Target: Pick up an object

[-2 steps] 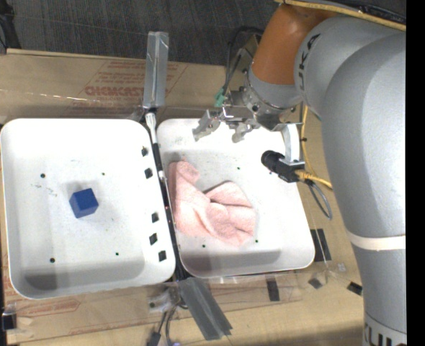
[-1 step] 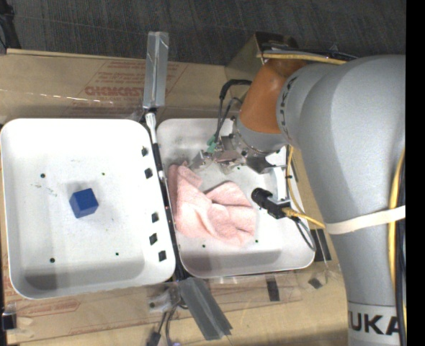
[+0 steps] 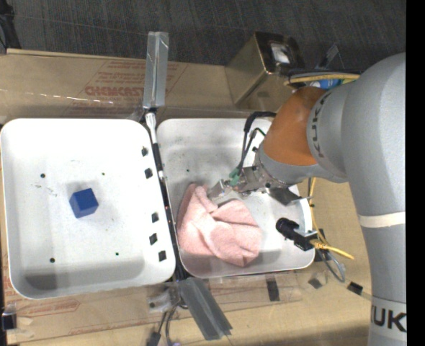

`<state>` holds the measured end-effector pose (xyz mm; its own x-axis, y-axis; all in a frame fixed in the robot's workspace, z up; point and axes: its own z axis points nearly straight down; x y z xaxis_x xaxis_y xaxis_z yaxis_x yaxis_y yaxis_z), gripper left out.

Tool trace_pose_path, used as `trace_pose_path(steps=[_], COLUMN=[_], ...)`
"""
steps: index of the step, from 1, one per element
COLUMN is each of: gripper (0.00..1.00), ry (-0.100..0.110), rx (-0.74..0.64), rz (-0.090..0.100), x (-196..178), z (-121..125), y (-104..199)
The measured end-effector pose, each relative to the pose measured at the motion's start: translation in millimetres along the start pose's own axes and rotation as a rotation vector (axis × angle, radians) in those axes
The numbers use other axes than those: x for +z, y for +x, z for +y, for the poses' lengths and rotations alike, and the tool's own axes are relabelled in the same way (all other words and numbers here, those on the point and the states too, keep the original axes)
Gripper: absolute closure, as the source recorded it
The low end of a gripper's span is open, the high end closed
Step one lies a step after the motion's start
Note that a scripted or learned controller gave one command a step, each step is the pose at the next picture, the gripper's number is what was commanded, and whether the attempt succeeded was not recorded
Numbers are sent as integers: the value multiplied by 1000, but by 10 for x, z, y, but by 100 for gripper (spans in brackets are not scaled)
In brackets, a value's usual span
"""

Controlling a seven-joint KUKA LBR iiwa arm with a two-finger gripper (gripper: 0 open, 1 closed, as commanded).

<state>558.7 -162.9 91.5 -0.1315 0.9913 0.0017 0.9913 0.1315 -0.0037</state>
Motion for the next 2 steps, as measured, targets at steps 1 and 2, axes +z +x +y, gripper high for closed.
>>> trace_pose_path(steps=[1, 2], gripper=[100, 0], ry=[2, 1], rx=[-3, -3], rz=[0, 0], x=[-99, -99], z=[1, 2], y=[-2, -1])
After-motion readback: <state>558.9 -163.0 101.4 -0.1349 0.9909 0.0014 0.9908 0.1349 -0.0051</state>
